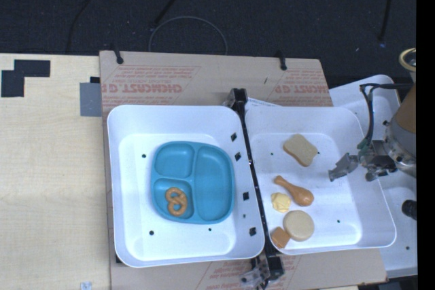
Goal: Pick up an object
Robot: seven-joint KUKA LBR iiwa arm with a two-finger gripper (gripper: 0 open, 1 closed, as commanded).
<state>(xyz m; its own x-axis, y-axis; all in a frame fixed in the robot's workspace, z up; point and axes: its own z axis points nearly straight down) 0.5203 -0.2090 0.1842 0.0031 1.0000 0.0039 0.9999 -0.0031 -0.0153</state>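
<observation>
My two-finger gripper hangs over the right part of the shallow white right bin, fingers apart and holding nothing. Left of it lies a tan bread slice; lower left, a brown drumstick, a pale round bun. In the left bin, a blue divided plate carries 1 orange pretzel.

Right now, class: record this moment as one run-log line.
gripper: over right bin, right side, nothing held | food pieces: lying in right bin | pretzel: in blue tray, left bin
</observation>
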